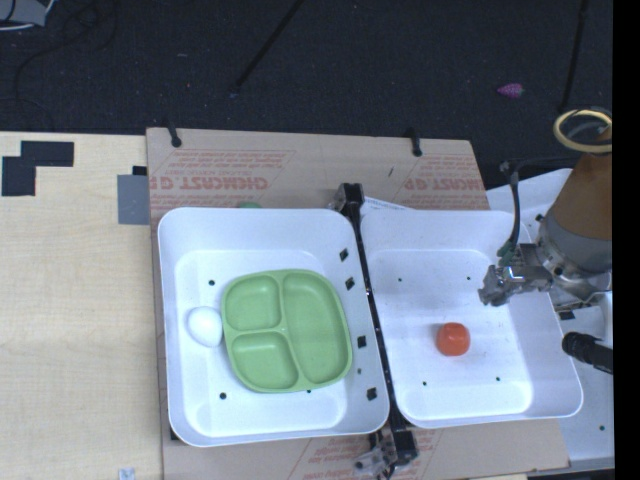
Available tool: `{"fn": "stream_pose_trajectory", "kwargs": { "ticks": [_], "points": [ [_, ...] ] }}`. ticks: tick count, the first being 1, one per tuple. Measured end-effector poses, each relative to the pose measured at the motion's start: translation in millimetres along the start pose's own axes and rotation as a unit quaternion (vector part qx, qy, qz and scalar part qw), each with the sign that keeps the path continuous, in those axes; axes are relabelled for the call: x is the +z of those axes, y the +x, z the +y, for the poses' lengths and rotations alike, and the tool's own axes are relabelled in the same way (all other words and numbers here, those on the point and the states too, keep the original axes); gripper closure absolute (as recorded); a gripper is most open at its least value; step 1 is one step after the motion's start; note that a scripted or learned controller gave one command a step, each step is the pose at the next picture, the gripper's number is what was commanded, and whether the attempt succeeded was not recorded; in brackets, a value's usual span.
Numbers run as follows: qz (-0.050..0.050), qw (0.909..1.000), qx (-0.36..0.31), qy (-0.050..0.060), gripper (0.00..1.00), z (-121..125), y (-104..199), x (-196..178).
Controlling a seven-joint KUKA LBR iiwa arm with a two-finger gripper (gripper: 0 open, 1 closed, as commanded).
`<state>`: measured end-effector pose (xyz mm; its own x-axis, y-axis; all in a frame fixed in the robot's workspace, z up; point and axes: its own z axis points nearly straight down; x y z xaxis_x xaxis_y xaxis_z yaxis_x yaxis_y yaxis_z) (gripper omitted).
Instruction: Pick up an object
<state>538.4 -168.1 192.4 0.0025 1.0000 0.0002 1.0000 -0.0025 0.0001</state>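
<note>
A small red-orange round object (453,339) lies on the floor of the right bin (420,238), near its middle. In the left bin (200,238) a green divided plate (286,329) rests flat, with a white egg-shaped object (205,326) touching its left rim. The arm comes in from the right, and my gripper (497,290) hangs over the right bin's right side, up and to the right of the red object and apart from it. Nothing shows between its tips.
A black divider (365,308) runs between the two bins. Both bins sit on a cardboard sheet (300,173) on the wooden bench. A black part (590,350) juts out past the right bin's right rim.
</note>
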Motion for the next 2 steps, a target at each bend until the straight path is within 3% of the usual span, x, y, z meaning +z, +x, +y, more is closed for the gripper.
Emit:
{"fn": "stream_pose_trajectory", "kwargs": {
  "ticks": [1,2],
  "points": [
    [0.0,1.0,-0.002,0.0,1.0,0.4,-0.8,-21.9],
    [0.001,1.0,-0.004,0.001,1.0,13.6,60.6,-25.0]
  ]
}}
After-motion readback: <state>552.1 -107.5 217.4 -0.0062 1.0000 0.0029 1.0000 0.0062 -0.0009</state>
